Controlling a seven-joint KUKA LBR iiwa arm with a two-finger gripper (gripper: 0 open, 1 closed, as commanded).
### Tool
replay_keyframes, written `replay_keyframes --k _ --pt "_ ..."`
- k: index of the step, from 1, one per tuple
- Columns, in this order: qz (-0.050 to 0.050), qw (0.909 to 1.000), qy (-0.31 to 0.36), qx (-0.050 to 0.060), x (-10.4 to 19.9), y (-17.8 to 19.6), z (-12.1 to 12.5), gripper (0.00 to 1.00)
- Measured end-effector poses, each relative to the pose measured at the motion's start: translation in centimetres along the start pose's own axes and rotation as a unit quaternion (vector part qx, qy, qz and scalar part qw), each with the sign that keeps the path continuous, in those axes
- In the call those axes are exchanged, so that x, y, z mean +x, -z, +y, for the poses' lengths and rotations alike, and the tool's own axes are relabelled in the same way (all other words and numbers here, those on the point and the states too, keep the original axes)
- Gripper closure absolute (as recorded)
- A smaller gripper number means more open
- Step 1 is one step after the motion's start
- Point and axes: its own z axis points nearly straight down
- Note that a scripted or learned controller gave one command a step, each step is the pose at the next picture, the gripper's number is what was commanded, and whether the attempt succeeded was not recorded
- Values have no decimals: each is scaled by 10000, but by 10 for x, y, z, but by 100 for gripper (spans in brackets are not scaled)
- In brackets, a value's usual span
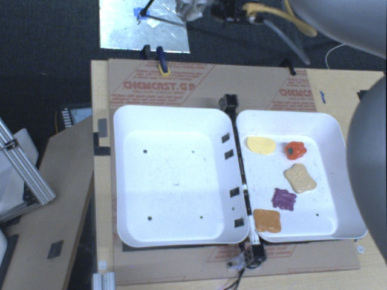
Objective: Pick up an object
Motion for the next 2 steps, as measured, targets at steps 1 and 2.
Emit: replay_keyframes --k 1,2 --pt "-4 10000 3 29 0 0 -3 0" --pt "0 10000 13 18 0 11 -3 100"
